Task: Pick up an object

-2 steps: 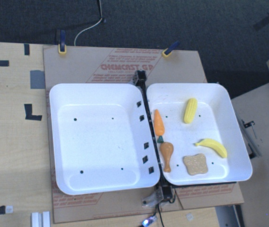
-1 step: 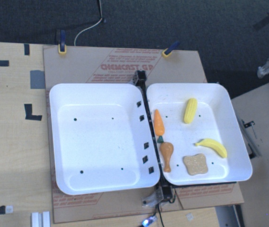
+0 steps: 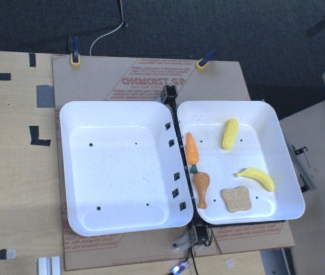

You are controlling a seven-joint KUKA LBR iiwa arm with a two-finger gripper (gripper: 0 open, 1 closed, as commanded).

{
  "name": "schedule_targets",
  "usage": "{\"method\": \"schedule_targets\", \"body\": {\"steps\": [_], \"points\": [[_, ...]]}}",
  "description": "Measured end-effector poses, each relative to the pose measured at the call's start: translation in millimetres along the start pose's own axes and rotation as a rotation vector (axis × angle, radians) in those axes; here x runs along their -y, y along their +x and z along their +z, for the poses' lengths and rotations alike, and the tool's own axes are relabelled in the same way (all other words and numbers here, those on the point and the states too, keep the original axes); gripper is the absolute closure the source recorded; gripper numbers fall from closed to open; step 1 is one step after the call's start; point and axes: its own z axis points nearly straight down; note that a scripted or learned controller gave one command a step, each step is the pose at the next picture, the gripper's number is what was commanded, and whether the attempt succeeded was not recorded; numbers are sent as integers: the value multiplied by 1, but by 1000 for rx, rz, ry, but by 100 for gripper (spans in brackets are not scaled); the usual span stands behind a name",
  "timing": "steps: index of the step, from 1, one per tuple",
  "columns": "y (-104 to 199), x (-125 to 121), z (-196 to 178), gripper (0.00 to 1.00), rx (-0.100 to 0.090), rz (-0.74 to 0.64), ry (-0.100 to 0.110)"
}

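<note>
Choosing a target first: corn (image 3: 229, 134) lies apart from carrot (image 3: 191, 148) and banana (image 3: 258, 178), so I'd descend there; jaw state I cannot tell.

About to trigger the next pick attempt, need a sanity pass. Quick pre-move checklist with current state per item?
1. Targets present in the right white bin: yellow corn cob, orange carrot, brown drumstick, yellow banana, tan bread slice. ok.
2. Corn cob lies apart from other items: ok.
3. Carrot and drumstick clear of the bin's left wall: not ok, both lie along it, end to end.
4. Banana and bread slice spacing: ok, close but apart.
5. Bins seated side by side on the brown cardboard sheet: ok.
</note>
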Motion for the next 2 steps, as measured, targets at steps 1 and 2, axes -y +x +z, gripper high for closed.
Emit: {"method": "schedule_targets", "body": {"steps": [1,2], "points": [[0,0,1,0,0,0,1],[0,-1,-10,100,1,0,-1]]}}
